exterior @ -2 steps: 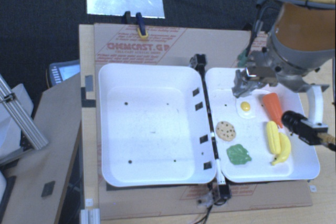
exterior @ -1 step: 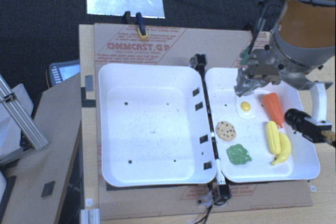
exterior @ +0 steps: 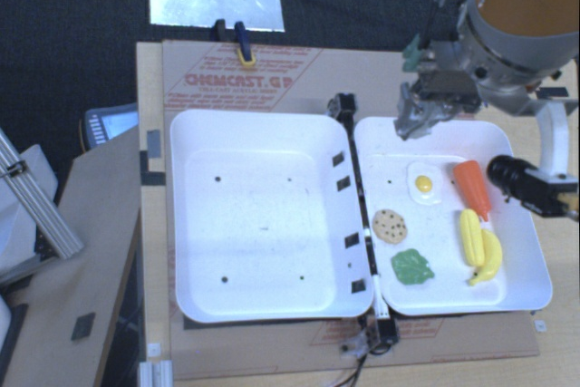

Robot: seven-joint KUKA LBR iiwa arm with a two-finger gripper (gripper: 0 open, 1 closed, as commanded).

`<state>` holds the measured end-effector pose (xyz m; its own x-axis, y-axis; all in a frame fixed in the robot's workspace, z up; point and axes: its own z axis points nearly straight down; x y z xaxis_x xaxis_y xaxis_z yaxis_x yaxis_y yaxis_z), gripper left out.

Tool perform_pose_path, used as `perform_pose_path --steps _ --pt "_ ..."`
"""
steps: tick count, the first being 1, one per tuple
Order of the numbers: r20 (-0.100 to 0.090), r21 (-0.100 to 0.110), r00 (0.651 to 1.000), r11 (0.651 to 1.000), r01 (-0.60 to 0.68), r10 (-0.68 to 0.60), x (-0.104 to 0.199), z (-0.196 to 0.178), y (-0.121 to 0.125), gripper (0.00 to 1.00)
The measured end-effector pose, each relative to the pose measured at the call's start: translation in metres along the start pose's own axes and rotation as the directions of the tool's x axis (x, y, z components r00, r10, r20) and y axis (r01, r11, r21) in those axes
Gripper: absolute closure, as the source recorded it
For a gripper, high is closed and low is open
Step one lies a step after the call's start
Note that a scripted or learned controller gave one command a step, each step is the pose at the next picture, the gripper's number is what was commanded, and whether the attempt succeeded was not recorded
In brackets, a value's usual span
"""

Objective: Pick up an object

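Note:
The right bin (exterior: 517,140) holds a fried egg (exterior: 423,183), an orange carrot (exterior: 472,187), a yellow banana bunch (exterior: 479,246), a speckled cookie (exterior: 390,226) and a green leafy piece (exterior: 411,266). My gripper (exterior: 413,124) hangs over the bin's far left corner, above and behind the egg. Nothing shows between its fingers.
The left bin (exterior: 181,149) sits beside the right one, with black clips (exterior: 353,195) along the shared divider. Both rest on a cardboard sheet (exterior: 240,72). A black cylindrical part (exterior: 526,181) juts in at the right, beside the carrot.

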<state>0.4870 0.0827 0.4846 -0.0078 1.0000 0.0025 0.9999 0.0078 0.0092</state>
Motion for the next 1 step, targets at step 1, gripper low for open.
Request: perform_pose_path --steps 1 --pt "0.000 0.003 1.000 1.000 -0.001 0.001 0.0283 -0.0352 0.0020 1.00"
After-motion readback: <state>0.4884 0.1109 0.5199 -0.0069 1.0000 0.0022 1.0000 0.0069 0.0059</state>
